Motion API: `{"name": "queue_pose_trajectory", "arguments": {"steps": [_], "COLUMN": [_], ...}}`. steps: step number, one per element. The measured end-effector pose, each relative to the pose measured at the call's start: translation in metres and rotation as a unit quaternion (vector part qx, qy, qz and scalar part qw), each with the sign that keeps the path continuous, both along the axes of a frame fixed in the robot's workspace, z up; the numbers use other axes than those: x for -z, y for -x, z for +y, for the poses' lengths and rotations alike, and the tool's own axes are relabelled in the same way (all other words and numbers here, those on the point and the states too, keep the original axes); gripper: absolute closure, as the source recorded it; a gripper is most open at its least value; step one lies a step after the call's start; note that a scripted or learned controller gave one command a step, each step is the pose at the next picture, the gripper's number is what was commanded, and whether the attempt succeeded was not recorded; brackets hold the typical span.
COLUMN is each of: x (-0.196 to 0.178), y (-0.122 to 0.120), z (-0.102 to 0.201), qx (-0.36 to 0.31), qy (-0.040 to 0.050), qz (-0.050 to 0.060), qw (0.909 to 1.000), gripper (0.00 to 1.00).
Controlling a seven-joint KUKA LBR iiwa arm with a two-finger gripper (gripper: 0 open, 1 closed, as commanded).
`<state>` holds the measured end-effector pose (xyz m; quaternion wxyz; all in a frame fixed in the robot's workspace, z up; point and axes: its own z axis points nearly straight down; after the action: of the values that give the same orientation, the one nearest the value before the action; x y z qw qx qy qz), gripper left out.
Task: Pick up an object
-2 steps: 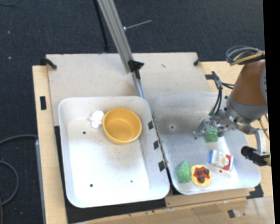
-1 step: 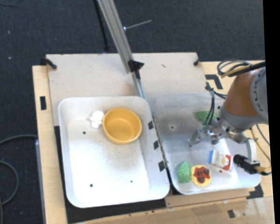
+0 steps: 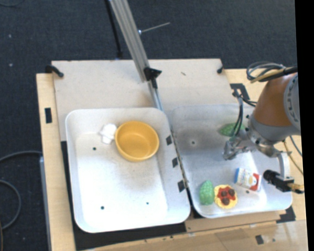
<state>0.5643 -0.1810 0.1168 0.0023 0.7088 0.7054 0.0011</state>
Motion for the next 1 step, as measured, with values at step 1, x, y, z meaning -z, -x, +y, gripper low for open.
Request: {"name": "queue_pose_trajectory", "arguments": {"steps": [1], "x": [-0.0583], "y": [-0.0054], "z": [0.0035], "qx": [-0.004], "qy": [-0.0006], "qz": [0.002], "qw": [1.0], "gripper": [1.0]}}
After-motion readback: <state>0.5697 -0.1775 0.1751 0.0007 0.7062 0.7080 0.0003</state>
